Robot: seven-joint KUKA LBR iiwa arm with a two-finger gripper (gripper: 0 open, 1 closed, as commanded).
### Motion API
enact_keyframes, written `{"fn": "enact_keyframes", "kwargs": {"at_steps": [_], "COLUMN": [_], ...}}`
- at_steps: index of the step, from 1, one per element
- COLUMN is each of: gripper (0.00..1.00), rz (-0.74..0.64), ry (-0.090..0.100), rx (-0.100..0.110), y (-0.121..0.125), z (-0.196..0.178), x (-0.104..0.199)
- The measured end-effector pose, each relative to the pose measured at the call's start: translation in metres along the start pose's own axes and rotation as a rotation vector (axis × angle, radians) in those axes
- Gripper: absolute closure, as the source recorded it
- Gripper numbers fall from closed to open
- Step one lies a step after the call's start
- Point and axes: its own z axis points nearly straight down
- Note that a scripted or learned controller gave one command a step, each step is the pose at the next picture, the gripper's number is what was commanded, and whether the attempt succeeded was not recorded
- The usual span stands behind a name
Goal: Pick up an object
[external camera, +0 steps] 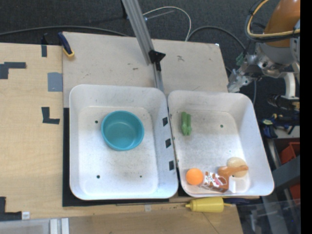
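The arm hangs at the upper right, outside the bins, its gripper just past the right bin's far corner; whether it is open or closed I cannot tell. A teal bowl sits upright in the left bin. The right bin holds a green block near its left wall and an orange ball at its near edge.

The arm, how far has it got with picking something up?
Nothing looks picked up yet. The arm sits at the upper right, outside both bins. The green object, orange ball and the clutter beside it lie in the right bin; the teal bowl sits in the left. Reaching in and grasping remain.
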Motion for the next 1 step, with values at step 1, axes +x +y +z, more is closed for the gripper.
{"fn": "enact_keyframes", "kwargs": {"at_steps": [1], "gripper": [1.0], "rz": [-0.005], "ry": [0.002], "rx": [0.002], "y": [-0.0169], "z": [0.0021], "x": [0.0615]}}
